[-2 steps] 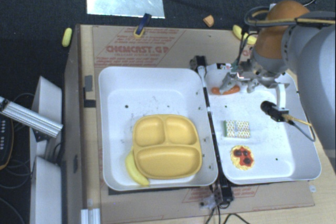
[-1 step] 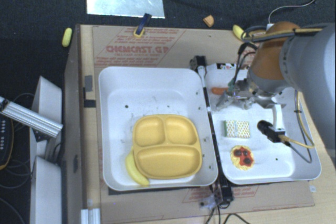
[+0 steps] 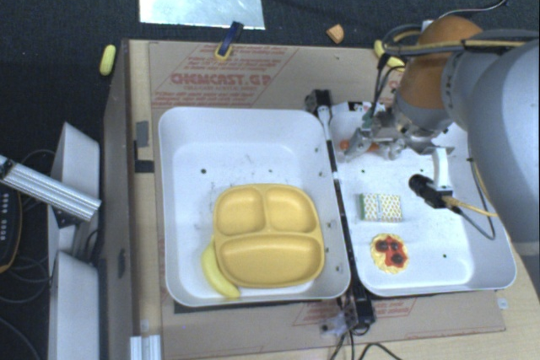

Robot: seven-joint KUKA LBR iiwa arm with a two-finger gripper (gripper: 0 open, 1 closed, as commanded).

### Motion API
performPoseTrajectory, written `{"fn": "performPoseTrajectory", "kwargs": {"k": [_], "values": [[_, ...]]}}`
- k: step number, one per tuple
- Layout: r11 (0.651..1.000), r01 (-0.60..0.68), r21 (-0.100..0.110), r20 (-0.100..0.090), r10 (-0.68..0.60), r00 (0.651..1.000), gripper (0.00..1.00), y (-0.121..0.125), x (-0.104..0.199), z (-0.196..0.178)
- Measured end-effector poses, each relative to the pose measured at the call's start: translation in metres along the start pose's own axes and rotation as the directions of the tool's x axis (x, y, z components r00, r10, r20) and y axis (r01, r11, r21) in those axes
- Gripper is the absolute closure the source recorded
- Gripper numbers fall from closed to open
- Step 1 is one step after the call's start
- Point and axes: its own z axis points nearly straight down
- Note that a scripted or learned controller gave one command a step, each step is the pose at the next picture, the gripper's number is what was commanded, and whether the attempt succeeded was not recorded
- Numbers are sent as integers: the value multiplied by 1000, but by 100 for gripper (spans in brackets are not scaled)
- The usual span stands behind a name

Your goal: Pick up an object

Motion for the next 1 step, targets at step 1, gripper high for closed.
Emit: {"fn": "performPoseTrajectory", "kwargs": {"k": [1], "values": [[1000,-1,-1,1,1,1000,0,18,-19,-29]]}}
